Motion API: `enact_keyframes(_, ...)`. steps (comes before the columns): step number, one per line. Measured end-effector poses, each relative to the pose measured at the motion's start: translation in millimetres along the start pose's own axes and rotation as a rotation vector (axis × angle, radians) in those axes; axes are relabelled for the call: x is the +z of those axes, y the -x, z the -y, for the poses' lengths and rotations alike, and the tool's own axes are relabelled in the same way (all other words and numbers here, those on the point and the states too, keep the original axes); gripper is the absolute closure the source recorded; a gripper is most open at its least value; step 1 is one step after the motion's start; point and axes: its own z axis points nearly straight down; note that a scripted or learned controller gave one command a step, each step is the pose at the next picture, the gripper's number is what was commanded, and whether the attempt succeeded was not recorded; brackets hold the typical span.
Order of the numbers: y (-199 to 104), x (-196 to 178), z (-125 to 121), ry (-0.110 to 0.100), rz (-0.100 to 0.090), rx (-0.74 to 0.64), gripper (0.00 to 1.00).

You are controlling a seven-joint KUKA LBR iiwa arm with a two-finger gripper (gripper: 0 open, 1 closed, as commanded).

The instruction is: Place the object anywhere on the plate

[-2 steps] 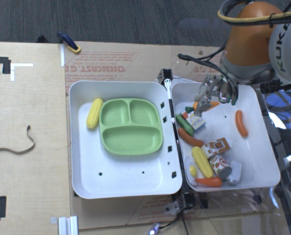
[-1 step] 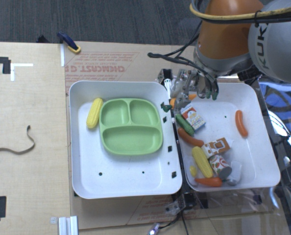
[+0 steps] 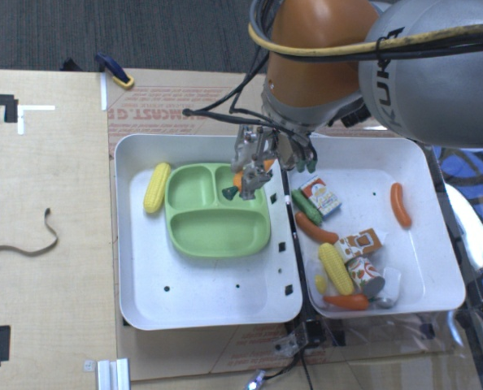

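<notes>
A green divided plate [image 3: 217, 230] lies in the left white bin [image 3: 201, 299]. My gripper [image 3: 255, 169] hangs over the plate's upper right compartment, under the orange wrist. A small orange carrot with a dark green top [image 3: 243, 184] sits between its fingers, its green end down just over or on that compartment. I cannot tell whether the carrot touches the plate. The upper parts of the fingers are hidden by the wrist.
A yellow corn cob [image 3: 156, 187] lies left of the plate. The right bin [image 3: 424, 287] holds a cucumber [image 3: 306, 205], a small box [image 3: 321, 197], two sausages [image 3: 400, 204], another corn cob [image 3: 335, 266] and several more toy foods.
</notes>
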Motion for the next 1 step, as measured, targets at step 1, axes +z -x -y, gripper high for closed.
enact_keyframes(1, 0.0, 0.0, 0.3, 0.000, 0.000, 0.000, 0.00)
